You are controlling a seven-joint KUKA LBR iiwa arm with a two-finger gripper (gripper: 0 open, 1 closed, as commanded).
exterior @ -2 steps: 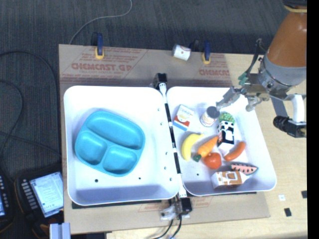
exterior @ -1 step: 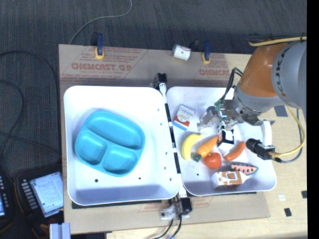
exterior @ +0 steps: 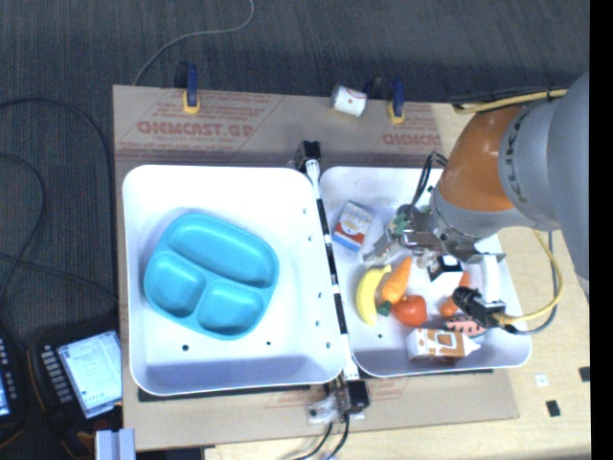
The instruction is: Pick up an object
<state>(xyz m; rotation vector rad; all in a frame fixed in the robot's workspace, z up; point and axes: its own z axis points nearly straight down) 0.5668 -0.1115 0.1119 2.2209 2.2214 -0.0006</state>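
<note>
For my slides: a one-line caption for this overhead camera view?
Gripper poised over toy food in the right bin; blue tray in the left.

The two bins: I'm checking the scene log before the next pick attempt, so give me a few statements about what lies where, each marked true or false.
1. The blue divided tray lies in the left bin. True.
2. The banana lies in the left bin. False: it lies in the right bin, beside the carrot.
3. The tomato sits near the banana. True.
4. The gripper hovers over the blue tray. False: it is over the right bin.
5. The small carton lies in the right bin. True.
</note>
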